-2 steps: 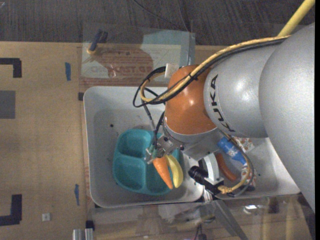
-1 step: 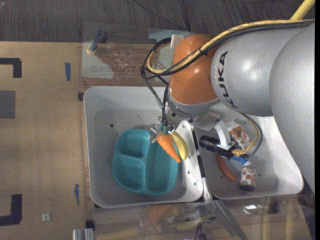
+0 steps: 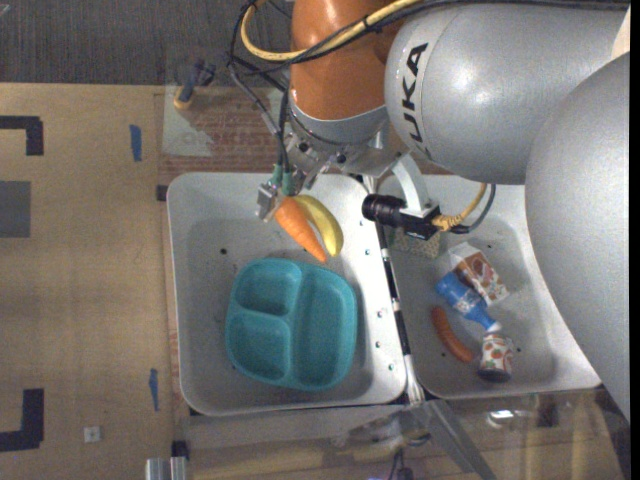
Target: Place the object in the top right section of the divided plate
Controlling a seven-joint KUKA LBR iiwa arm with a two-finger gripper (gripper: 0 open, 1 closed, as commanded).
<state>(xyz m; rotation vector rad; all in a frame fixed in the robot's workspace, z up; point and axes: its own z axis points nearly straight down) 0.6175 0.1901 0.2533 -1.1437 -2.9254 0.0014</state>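
Arm (image 3: 480, 78) cut off at 12 and 3 o'clock edges. Gripper (image 3: 272, 196) fingers too small to read. Banana (image 3: 325, 223) partly hidden behind carrot (image 3: 300, 230). Right bin (image 3: 560, 373) 3 o'clock side hidden under arm.

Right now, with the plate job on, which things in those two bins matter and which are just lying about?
Job: carrot, at the claw; teal plate.
Lying about: banana, sausage, blue bottle, carton, small can.

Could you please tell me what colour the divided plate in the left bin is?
The divided plate is teal, clearest in the camera view.
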